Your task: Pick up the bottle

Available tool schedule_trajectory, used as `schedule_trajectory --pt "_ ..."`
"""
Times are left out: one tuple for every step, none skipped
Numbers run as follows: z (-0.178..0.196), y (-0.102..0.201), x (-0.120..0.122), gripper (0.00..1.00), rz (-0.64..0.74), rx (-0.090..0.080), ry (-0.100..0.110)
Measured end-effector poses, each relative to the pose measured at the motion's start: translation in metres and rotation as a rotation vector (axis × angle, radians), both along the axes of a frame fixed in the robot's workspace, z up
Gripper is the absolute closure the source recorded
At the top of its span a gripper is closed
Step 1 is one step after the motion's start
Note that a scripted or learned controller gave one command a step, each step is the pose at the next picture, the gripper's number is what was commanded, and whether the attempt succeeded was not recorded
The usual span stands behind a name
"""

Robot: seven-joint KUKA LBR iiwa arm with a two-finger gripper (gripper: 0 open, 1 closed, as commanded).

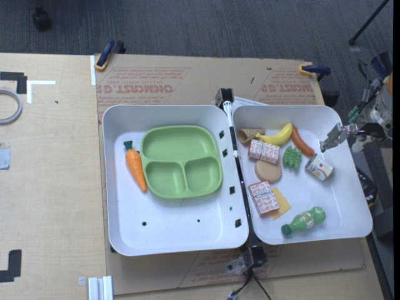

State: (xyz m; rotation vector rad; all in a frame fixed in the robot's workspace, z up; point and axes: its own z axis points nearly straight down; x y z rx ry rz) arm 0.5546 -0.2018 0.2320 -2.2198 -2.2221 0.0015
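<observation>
In the left bin (pixel 119 230) I see a tapered carrot (pixel 135 167) beside a smooth green three-part plate (pixel 182 161); in the right bin (pixel 350 220) the glossy green bottle (pixel 304 221) lies on its side near the front wall; the gripper (pixel 338 136) hovers over the right rim, slanted; I cannot tell its state.

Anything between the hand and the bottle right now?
Nothing visible blocks it. The hand hovers at the right bin's right edge, just above the small carton. The bottle lies apart near the front wall, with bare bin floor between carton and bottle.
</observation>
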Motion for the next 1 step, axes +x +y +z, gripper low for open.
schedule_trajectory --pt "0.0096 -0.0002 0.0006 1.00 0.003 -0.001 0.000"
